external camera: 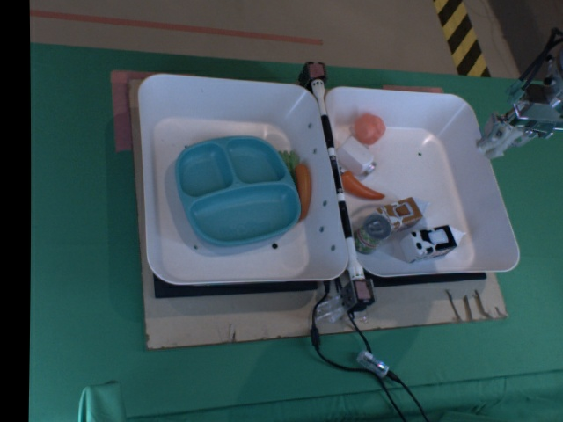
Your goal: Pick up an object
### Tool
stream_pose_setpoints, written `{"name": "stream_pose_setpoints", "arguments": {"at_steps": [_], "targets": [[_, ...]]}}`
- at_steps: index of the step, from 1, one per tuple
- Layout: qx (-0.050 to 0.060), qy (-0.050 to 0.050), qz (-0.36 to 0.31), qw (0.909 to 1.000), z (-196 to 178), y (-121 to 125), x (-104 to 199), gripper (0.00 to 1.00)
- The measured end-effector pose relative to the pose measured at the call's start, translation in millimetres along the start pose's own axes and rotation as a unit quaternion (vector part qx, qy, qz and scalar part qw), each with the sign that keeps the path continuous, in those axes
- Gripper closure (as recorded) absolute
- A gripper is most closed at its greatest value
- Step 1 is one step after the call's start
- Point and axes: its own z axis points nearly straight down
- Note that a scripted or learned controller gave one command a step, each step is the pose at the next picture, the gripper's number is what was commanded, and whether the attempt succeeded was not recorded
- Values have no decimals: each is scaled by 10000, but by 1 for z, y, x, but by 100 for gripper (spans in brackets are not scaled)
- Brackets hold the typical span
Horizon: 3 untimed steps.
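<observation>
The gripper (498, 139) hangs at the right edge of the scene, just outside the right rim of the right bin (482, 192), and above it rather than in it. It is too small and blurred here to tell how far open it is; nothing can be seen in it and it touches none of the objects.

My reading is that this is the approach step: no object has been picked yet, and every candidate lies in the bin to the gripper's left. The next move calls for travelling left over the rim, choosing one target, and coming down with room on both sides of it.

Nearest to the gripper is the black-and-white carton (428, 242), lying on its side at the near edge of the right bin. Just left of it sit a brown carton (403, 213) and a round can (374, 232), packed closely, which I judge could crowd a grasp. Further left, near the divider, a small carrot (361, 185) lies flat, a white box (358, 157) sits just beyond it, and an orange-pink ball (369, 127) rests at the far side, well apart from the cartons.

Across the divider, the left bin (167, 148) holds a blue sectioned plate (237, 190) with a second carrot (303, 188) touching its right edge. Both bins rest on the green table (79, 236)
</observation>
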Motion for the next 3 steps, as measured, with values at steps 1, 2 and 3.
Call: {"name": "stream_pose_setpoints", "arguments": {"at_steps": [1,2,3], "targets": [[16,-4,7,10000,9,1,-1,100],[17,3,12,10000,10,-13,4,100],[1,-11,4,10000,8,55,-1,100]]}}
